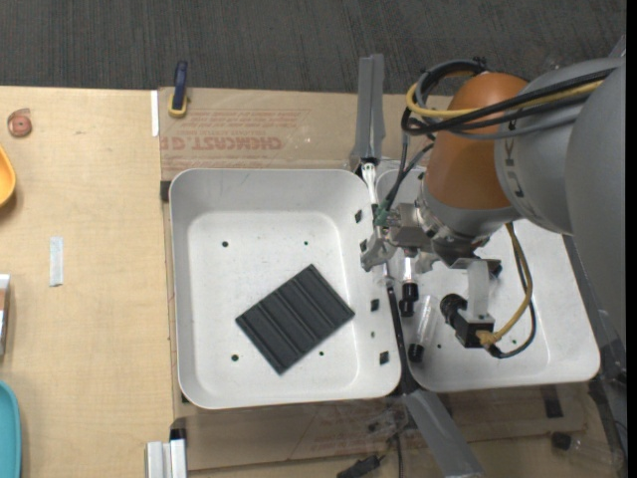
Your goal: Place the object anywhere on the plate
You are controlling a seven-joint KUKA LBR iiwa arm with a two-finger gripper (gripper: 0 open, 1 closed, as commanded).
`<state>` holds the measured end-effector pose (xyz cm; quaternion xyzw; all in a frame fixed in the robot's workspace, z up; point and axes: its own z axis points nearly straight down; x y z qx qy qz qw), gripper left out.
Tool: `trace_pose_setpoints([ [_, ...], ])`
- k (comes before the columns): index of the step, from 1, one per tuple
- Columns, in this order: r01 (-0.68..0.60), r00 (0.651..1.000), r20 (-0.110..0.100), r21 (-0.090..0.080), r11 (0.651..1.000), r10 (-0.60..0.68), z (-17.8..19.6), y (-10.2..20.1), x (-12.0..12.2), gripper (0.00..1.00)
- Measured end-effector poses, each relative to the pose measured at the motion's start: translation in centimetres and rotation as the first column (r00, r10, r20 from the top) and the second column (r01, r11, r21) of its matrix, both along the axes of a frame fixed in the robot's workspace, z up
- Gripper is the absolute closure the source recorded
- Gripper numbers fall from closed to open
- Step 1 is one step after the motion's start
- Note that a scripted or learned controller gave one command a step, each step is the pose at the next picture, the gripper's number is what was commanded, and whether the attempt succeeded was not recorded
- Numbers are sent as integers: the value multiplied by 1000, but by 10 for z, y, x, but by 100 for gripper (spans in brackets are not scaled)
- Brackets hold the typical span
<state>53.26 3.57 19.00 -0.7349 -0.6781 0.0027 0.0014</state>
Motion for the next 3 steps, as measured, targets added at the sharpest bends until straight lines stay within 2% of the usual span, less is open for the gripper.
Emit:
trace_pose_setpoints([
  [1, -544, 839, 3, 2, 839, 544, 1, 31, 16, 100],
  [2, -544, 839, 3, 2, 839, 544, 1, 31, 16, 0],
  [3, -320, 948, 4, -1, 948, 320, 41, 53, 70, 0],
])
